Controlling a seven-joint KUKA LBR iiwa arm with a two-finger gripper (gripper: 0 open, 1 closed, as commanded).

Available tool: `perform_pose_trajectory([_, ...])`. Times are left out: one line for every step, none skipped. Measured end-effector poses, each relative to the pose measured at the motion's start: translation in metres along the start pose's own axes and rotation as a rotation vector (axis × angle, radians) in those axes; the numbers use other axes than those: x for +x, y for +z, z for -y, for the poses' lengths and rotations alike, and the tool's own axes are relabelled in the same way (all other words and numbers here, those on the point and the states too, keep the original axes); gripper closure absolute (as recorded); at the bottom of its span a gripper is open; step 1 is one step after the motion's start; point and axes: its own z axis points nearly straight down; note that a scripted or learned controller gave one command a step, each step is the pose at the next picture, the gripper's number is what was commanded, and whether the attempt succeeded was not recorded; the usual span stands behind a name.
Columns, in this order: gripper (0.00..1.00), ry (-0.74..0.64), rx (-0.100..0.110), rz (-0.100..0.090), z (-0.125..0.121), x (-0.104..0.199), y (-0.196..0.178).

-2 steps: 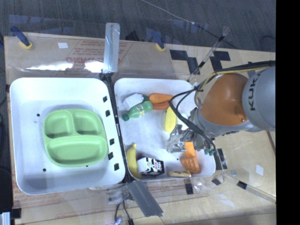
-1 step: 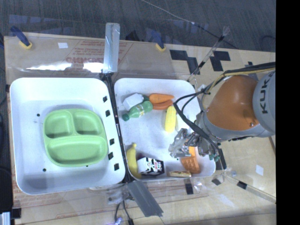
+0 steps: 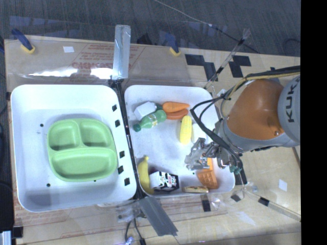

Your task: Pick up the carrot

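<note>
Carrot (image 3: 175,107) at right bin's (image 3: 168,152) 12 o'clock rim, bottle (image 3: 150,120) touching. Gripper (image 3: 196,157) at 5 o'clock, open floor between. Jaws: can't tell.

A grey robot arm (image 3: 258,116) with an orange band reaches in from the right, its metal gripper (image 3: 196,156) pointing down and leftward.

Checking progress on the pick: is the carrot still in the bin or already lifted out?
In the bin. The carrot lies flat near the right bin's far wall, above the corn, apart from the gripper.
</note>
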Motion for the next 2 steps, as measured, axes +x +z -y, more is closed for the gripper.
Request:
perform_pose_trajectory([1.00,-0.115,0.001,0.002,0.019,-0.002,0.057])
perform_pose_trajectory([1.00,0.130,-0.001,0.004,-0.064,0.008,-0.029])
